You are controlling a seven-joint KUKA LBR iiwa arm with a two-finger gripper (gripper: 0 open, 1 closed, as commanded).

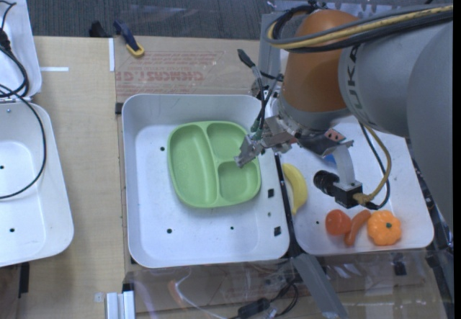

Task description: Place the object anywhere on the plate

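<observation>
The plate (213,163) is smooth green plastic, rounded and split into three compartments, lying in the left white bin (144,188); the gripper (249,151) hangs over the plate's right rim, its claw state impossible to tell; right of the plate lies the curved, glossy yellow banana (296,186), long axis running roughly top to bottom, just across the bin wall; farther right of the plate sit a round tomato (336,222), a tapered carrot (355,227) and a ribbed orange pumpkin (384,228).

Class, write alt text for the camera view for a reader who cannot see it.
A grey arm's gripper hangs over the right edge of a green plate in the left bin. The right bin holds a banana, tomato, carrot and small pumpkin.
</observation>
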